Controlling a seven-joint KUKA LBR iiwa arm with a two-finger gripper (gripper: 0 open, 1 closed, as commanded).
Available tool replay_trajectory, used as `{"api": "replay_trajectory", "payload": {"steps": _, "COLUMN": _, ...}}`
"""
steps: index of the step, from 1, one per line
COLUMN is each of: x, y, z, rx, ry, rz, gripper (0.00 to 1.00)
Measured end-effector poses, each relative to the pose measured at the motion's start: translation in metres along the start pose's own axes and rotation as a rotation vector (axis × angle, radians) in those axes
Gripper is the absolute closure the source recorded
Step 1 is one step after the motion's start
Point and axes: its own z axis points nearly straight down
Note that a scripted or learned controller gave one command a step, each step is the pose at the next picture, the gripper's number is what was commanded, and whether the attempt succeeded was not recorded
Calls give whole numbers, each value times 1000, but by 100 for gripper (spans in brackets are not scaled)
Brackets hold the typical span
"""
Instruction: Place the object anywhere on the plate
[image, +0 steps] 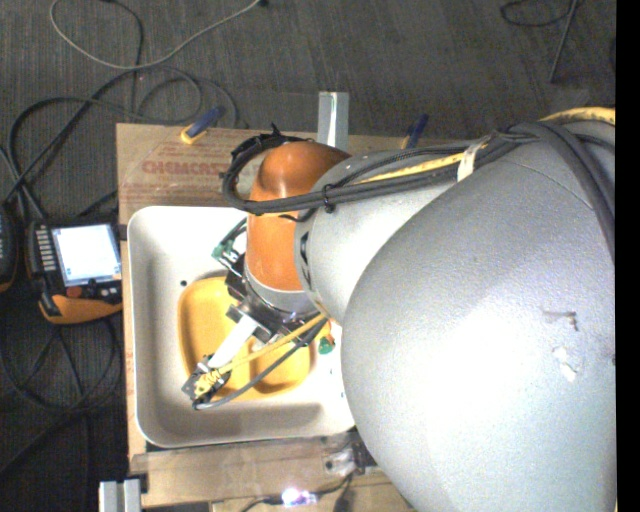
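The big grey arm (470, 320) is reaching in from the right and looming over most of the bench. Its orange band (280, 215) is sitting above the far side of a white bin (150, 400). A yellow plate (198, 312) is lying in that bin, taking up much of the floor, with its right part hidden under the wrist. The gripper (250, 325) is hanging low over the middle of the plate. From where I am standing the wrist is blocking it, so I cannot tell whether it is open or closed, or whether it is gripping anything.

A small green thing (325, 346) with a spot of orange is peeking out from under the arm, just at the plate's right edge. I cannot tell whether it is resting on the plate or on the bin floor beside it.

The bin is sitting on a cardboard sheet (175, 165), and a blue clamp (200, 123) is biting its far edge. Off to the left, a teach pendant (85, 255) with a lit screen is lying on the dark floor among loose cables (110, 60).
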Motion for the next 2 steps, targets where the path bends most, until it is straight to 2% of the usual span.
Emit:
{"api": "replay_trajectory", "payload": {"steps": 1, "x": 2, "y": -5, "z": 57, "rx": 5, "ry": 1, "rz": -277, "gripper": 100}}
{"api": "replay_trajectory", "payload": {"steps": 2, "x": 22, "y": -24, "z": 39, "rx": 3, "ry": 4, "rz": -834, "gripper": 100}}
